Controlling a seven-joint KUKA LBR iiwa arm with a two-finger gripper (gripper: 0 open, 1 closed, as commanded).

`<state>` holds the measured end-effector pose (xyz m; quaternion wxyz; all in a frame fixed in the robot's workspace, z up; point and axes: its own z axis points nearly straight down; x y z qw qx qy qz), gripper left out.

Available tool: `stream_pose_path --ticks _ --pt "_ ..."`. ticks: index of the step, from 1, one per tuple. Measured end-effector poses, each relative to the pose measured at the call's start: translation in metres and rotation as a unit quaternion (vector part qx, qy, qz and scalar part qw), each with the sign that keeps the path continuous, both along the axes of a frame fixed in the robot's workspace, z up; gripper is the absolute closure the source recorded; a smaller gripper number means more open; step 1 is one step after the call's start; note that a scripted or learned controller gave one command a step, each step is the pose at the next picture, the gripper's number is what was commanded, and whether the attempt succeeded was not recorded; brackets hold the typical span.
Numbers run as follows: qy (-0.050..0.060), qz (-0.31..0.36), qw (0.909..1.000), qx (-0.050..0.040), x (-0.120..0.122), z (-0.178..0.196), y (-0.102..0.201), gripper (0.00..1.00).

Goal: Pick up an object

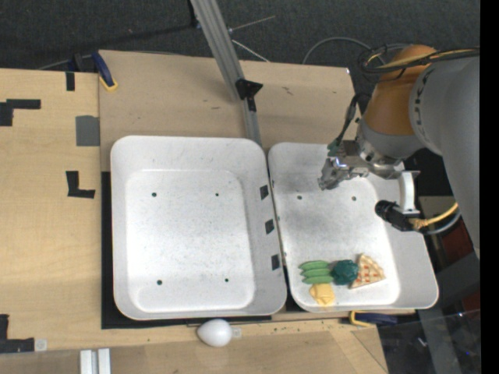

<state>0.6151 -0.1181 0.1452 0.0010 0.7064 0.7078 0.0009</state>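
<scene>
Hand (pixel 334 174) above the back part of the right bin (pixel 413 287), nothing between its fingers; how far open, too small to tell. Task's things well apart from it, bunched at the front edge of that same bin: green pod-like piece (pixel 315 269), dark green lumpy piece (pixel 344 271), yellow piece (pixel 322 292), pizza slice (pixel 368 272), all touching or just beside one another.

For the step in hand: best carried toward the front of the bin, centred over one piece only, then lowered straight. Pizza slice at the outer end of the bunch likely the easiest pick, with free room on its far side; the middle pieces crowded and apt to be nudged. Front wall of the bin close by, so little room for a finger there.

Toys seemingly smooth moulded plastic, small, rounded or wedge-shaped. Bins white, shallow, speckled, round-cornered. Left bin (pixel 125 209) alongside. White egg-shaped thing (pixel 214 333) on the wooden surface (pixel 47 248) in front.
</scene>
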Motion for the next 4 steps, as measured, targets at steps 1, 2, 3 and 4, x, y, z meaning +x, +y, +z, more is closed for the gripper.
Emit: stream_pose_path --ticks 1,2,3,4 --pt "0.0 0.0 1.0 -0.0002 0.003 0.043 0.0 1.0" --pt "-0.001 0.0 1.0 -0.0005 0.008 0.09 -0.008 1.0" --pt "0.002 0.002 1.0 0.0012 0.0 0.091 0.054 1.0" --pt "0.003 0.002 1.0 0.0011 -0.018 0.099 0.109 1.0"
